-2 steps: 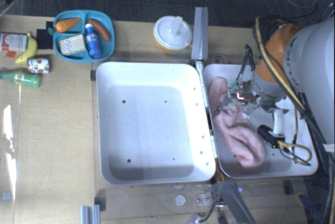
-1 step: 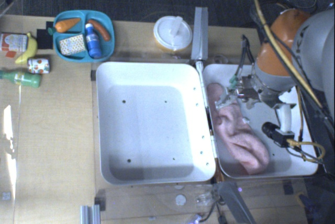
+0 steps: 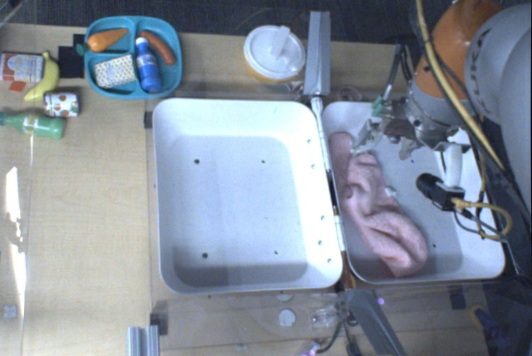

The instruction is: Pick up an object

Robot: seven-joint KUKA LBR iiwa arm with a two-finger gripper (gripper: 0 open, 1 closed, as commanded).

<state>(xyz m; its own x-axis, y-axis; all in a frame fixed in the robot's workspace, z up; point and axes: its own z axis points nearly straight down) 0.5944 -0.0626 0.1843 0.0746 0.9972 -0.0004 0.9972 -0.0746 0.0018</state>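
Cloth is lying in the right bin [image 3: 478, 259], a pink, crumpled cloth [image 3: 378, 213] stretching from near the bin's upper left corner down toward its lower middle, where it is bunching into a thicker lump. It is resting close along the bin's left wall. The left bin [image 3: 241, 271] is sitting just beside it on the surface [image 3: 83, 221].

The arm [image 3: 486, 55] is reaching in from the right, and its end effector [image 3: 384, 130] is hanging above the upper part of the right bin, near the cloth's narrow upper end. Whether it is touching the fabric I cannot tell, and how its tips are set is too blurred to judge. Nothing is visibly being carried.

Judging by its folds, the cloth is looking soft and light; it will probably be drooping and trailing when raised, not slipping. A pinch on a raised fold should be working better than one on a flat patch, and the plump lump at the lower end seems the surest spot. The thin upper end is lying close to the wall, so a grab there may be catching only a little fabric.

Beyond the bins, a blue divided tray [image 3: 170, 63] of toy food, a lidded cup [image 3: 274, 53] and a yellow banana [image 3: 46, 78] are sitting well apart.
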